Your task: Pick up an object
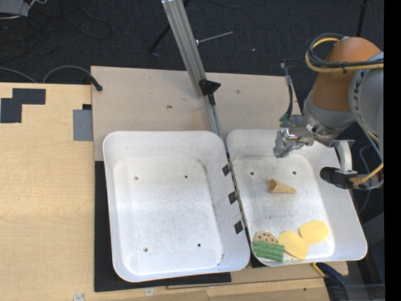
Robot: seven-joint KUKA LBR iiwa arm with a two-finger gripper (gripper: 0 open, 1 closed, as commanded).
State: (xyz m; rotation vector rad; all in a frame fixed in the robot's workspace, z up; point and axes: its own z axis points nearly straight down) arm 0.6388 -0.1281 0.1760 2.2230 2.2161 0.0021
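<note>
Candidate objects for the pick all lie in the right bin [351, 240]. A small tan wedge-shaped piece [281, 187] rests alone near the middle of the bin floor, well apart from everything else. A cluster sits in the bin's near corner: two yellow rounded pieces [305, 237] touching one another, a green ridged piece [270, 251] just beside them on the left, and a small brown dotted piece [265, 237] touching the green one. The left bin [119, 146] lies alongside, the two joined by dark clips along their shared edge. The gripper [287, 144] hangs over the far part of the right bin, near the far wall and beyond the tan wedge; nothing is visible between its tips, and whether it stands open or closed cannot be told at this scale. The orange-banded arm [341, 74] enters from the right, with cables looping around the wrist. A slanted aluminium rail [188, 49] rises behind the bins. Judgement: no object is yet taken, and the wedge appears the nearest target. Risks: the wedge is low and tapered, so closing tips may squeeze it sideways out of the grasp or pass over it; a descent slightly off centre may merely push it across the smooth floor. In the corner cluster, touching pieces and the nearby walls could block the tips or cause two items to be nudged rather than one seized
</note>
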